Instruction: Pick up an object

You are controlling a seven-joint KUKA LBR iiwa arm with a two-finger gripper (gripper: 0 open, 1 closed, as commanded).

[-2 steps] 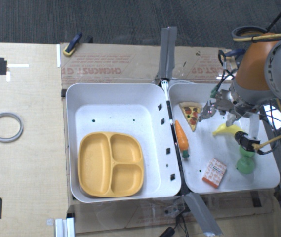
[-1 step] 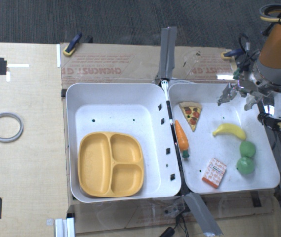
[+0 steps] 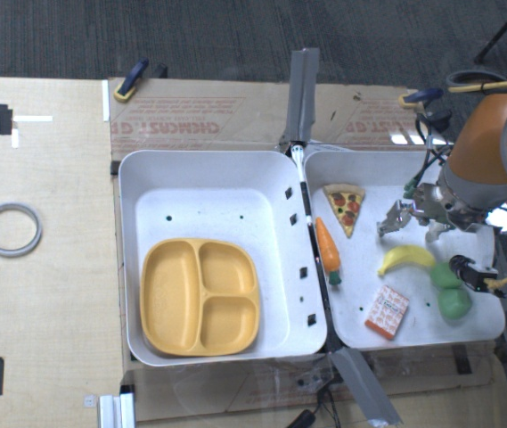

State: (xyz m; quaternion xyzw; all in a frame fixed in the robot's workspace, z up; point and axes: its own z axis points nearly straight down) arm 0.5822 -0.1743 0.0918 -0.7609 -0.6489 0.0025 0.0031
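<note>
The metal two-finger gripper (image 3: 402, 218) hangs over the right white bin (image 3: 360, 328) with its fingers spread and nothing between them. Just below it lies the yellow plastic banana (image 3: 405, 259), beside the green pepper toy (image 3: 452, 292).

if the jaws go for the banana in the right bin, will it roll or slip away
The banana is curved and lies flat on the right bin floor, so it would probably pivot or spin rather than roll. Its glossy, smooth skin suggests hard toy plastic, likely light and stiff, and apt to slip from a pinch off centre.
</note>
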